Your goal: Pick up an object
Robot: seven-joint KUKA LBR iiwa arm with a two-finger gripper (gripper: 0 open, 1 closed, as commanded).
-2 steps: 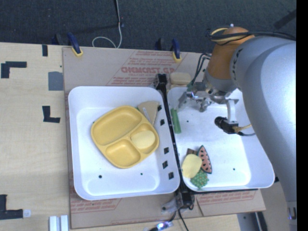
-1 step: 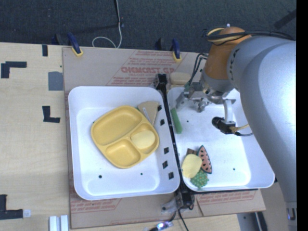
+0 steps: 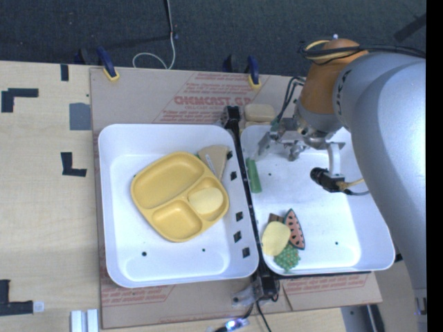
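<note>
While I watched from my console, the claw [image 3: 289, 146] hung low over the far end of the right bin [image 3: 346, 254]; I could not tell its state. Just left of it lay a green stick [image 3: 253, 175] along the bin wall. Well toward the near end sat a watermelon slice [image 3: 295, 229], a yellow piece [image 3: 275, 238] and a green piece [image 3: 288, 258], touching. Far left, the other bin [image 3: 114, 206] held a yellow divided plate [image 3: 180, 196].
</note>
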